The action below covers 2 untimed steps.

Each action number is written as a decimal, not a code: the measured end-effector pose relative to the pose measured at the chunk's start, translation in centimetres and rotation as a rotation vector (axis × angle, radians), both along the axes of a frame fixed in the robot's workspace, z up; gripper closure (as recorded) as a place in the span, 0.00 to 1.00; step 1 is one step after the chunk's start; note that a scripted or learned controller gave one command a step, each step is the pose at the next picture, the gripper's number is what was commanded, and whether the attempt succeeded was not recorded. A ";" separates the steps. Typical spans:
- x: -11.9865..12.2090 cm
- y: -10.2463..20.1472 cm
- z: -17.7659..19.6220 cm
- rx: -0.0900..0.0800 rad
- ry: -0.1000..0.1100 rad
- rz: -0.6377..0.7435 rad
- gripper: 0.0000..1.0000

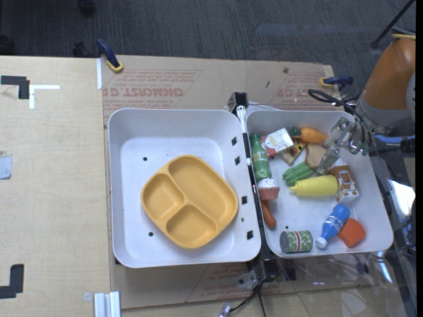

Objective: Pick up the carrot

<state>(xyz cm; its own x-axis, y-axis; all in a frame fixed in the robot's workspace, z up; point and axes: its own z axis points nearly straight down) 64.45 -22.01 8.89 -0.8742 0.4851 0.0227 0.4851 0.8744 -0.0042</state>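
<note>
The carrot [313,136], orange with a small green top, lies near the back of the right bin [378,203], beside a white packet [279,140]. My gripper [332,152] hangs just right of and slightly in front of the carrot, over a slice of toy toast [316,156]. It is apart from the carrot, and I see nothing held in it. The arm's orange band [390,74] sits at the far right.
The right bin also holds a green bottle [260,158], green pods [299,172], a yellow corn cob [316,187], a brown box [346,183], a can [296,241], a blue bottle [332,224] and an orange block [353,232]. In the left bin [125,177] lies a yellow divided plate [190,201].
</note>
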 end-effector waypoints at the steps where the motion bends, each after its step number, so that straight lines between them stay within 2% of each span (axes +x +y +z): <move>1: -3.6 -0.1 19.9 -0.008 -0.029 0.148 0.00; 2: -2.2 0.4 17.3 -0.009 -0.026 -0.063 0.00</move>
